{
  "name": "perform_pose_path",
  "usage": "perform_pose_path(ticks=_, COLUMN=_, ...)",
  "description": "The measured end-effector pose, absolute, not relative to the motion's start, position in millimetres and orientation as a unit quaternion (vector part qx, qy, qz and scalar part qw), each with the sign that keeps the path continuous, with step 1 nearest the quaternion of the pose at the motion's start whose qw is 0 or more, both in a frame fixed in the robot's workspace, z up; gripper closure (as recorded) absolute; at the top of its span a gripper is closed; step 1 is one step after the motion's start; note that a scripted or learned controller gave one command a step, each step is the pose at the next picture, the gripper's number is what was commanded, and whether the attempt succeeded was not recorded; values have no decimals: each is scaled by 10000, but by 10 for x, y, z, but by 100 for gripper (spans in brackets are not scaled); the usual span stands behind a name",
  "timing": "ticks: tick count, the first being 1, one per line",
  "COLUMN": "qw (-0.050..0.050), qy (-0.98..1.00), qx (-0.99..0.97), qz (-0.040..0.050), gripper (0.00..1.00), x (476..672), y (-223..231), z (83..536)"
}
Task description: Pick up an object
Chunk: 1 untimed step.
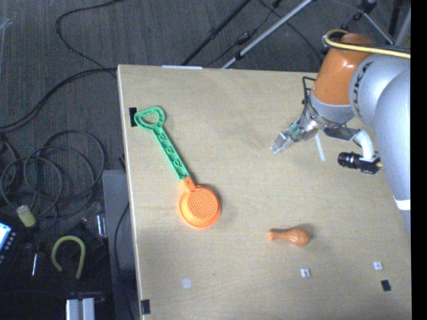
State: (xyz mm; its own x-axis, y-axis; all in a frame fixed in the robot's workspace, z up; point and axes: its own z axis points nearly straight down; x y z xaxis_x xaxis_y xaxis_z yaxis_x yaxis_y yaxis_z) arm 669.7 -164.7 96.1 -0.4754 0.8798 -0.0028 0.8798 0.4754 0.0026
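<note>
Tool (283, 141) hovers, fingers slightly apart and holding nothing, over the bench (233, 112), well apart from strainer (183, 179) and orange drumstick (291, 235).

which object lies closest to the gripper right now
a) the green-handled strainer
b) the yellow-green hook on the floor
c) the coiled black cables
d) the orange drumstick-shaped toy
d: the orange drumstick-shaped toy lies on the tan surface below the gripper in the camera view, while the green-handled strainer sits farther off to the view's left, and the hook and cables are off the bench entirely.
</note>
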Motion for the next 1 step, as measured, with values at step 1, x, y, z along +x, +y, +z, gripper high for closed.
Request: perform_pose_path(ticks=1, qw=18, qy=8589, qx=5121, qz=4, gripper=0, x=6697, y=-1647, z=961)
